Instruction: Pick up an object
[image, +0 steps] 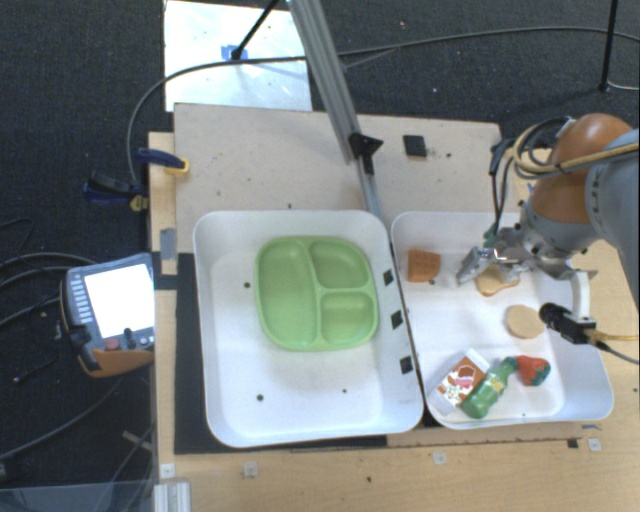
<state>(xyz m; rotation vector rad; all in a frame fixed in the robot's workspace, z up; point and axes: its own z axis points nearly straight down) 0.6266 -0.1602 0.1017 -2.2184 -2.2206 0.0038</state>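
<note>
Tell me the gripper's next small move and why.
Probably a short descent onto the tan piece just beneath the gripper in the right bin. The gripper hangs right over that piece, nearer than the orange block or the round tan disc, and nothing shows between its fingers. Whether it is centred enough is hard to judge from this angle.

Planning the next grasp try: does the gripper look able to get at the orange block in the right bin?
Probably yes. The gripper hangs just right of the orange block, nothing lies between them, and the block sits apart from the other items.
</note>
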